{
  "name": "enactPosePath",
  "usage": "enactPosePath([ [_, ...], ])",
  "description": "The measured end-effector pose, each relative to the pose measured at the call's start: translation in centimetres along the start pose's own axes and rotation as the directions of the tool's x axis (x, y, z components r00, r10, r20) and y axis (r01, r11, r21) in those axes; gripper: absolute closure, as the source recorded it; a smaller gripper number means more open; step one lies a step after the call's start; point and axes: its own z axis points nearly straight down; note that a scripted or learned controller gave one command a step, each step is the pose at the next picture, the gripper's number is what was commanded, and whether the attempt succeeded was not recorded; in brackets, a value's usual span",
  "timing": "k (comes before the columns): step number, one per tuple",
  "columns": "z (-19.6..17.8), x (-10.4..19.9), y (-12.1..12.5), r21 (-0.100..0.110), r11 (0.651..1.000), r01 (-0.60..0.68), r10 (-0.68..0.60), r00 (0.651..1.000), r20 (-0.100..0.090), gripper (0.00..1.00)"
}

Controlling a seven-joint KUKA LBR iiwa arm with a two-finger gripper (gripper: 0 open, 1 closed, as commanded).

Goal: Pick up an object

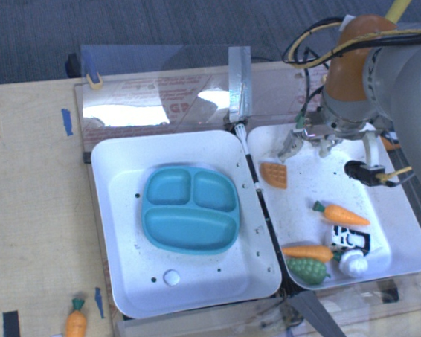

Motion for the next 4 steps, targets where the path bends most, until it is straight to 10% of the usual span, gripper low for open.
enactPosePath([
  [2,1.1,-5.0,-18.0,0.001,0.902,-0.433,0.433,0.902,-0.001,0.0],
  [3,1.0,-3.1,-16.8,-0.002,0.985,-0.171,0.171,0.985,0.001,0.0],
  [4,0.2,-3.1,-16.7,-0.004,0.985,-0.171,0.171,0.985,0.001,1.0],
])
